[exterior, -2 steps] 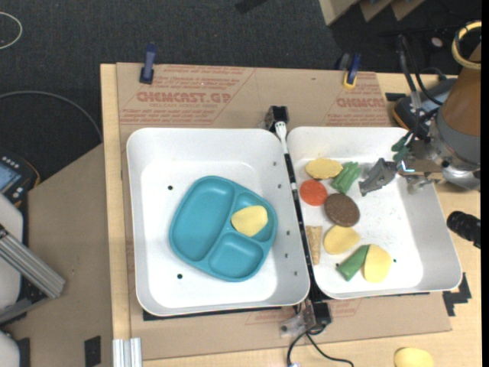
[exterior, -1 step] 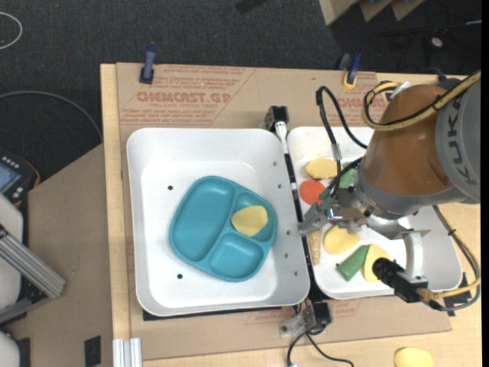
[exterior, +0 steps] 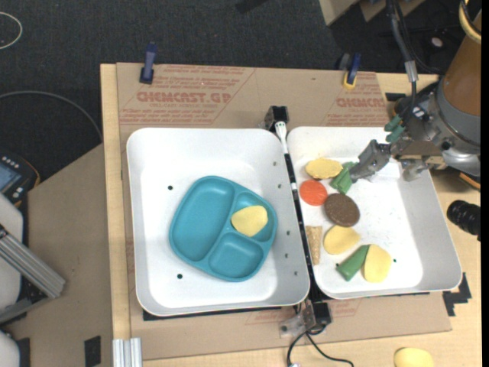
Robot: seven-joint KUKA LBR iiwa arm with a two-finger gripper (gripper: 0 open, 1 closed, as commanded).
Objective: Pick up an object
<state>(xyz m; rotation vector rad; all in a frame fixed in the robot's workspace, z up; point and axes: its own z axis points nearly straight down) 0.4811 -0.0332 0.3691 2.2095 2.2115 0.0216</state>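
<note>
camera view: gripper [exterior: 364, 167] at right bin's [exterior: 428, 228] 11 o'clock, touching green piece [exterior: 341, 180]; finger state cannot be told.

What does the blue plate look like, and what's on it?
The blue plate is a teal tray, plastic by the look, with rounded corners and three sections. It lies flat and turned at an angle in the left white bin. One pale yellow food piece sits in its right section.
</note>
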